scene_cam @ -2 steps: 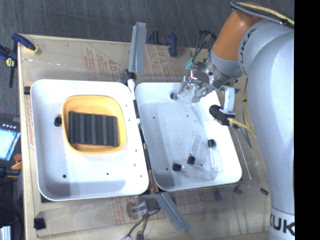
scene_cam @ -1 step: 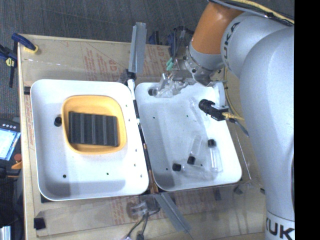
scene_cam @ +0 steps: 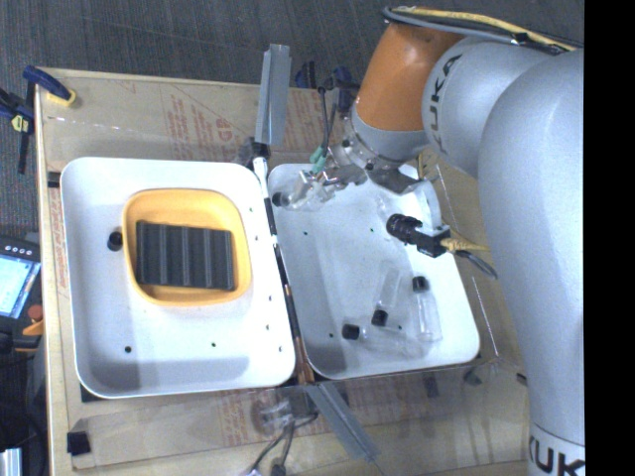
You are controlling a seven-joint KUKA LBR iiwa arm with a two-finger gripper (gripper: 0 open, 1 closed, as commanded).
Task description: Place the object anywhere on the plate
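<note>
Clear objects (scene_cam: 405, 310) lie at 5 o'clock in the right bin (scene_cam: 327, 296), the end effector (scene_cam: 319, 178), jaw state indeterminate, works at 11 o'clock there; step: pick; next, carry to the yellow plate (scene_cam: 189, 209) at 9 o'clock.

Left bin (scene_cam: 89, 355) holds yellow plate (scene_cam: 187, 243) w/ dark ribbed centre. Gripper (scene_cam: 319, 181) sits low at far-left corner of right bin (scene_cam: 327, 296), under orange wrist band (scene_cam: 402, 72). Clear vials w/ black caps (scene_cam: 392, 310) lie near-right in that bin.
</note>
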